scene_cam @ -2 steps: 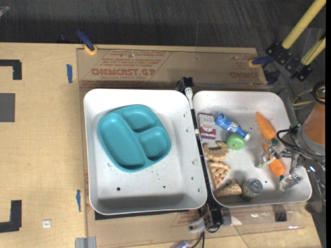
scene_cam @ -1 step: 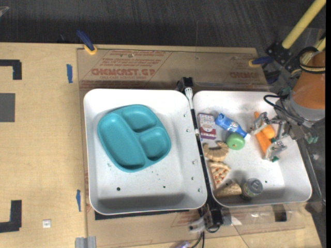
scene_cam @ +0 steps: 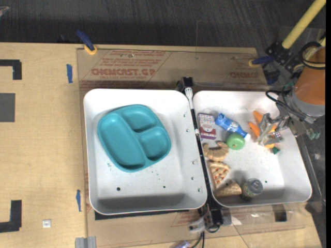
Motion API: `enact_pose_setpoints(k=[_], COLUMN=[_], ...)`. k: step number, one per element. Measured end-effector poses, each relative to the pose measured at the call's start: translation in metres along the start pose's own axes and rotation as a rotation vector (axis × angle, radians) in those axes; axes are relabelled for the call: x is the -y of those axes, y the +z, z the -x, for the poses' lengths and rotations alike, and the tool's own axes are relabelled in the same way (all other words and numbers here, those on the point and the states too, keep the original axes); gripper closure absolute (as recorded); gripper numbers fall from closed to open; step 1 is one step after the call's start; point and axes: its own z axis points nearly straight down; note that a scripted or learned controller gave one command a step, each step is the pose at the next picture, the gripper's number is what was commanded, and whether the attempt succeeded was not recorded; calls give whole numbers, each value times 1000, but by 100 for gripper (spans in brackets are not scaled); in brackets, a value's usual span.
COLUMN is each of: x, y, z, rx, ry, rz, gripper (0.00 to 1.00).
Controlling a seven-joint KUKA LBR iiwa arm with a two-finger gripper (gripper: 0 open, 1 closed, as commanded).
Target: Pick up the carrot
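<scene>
The carrot (scene_cam: pixel 255 123) lies at the right of the right bin (scene_cam: pixel 295 182). Orange parts of it show at the upper left of the gripper, and an orange bit with a green tip pokes out below it. My gripper (scene_cam: pixel 270 130) is low in the bin, right over the carrot's middle, and covers that part. The grey arm with its orange band (scene_cam: pixel 312 84) reaches in from the right edge.
Left of the carrot lie a blue bottle (scene_cam: pixel 227 123), a green ball (scene_cam: pixel 236 142) and a small red and white carton (scene_cam: pixel 207 125). Toy bread and pizza pieces (scene_cam: pixel 219 173) and a grey can (scene_cam: pixel 252 187) sit nearer the front. A teal divided plate (scene_cam: pixel 135 137) fills the left bin (scene_cam: pixel 103 190).
</scene>
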Motion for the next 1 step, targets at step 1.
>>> enact_pose_setpoints(k=[1], x=[-27], y=[-122], z=[30], rx=[-7], ry=[-198], rz=[1], gripper=[100])
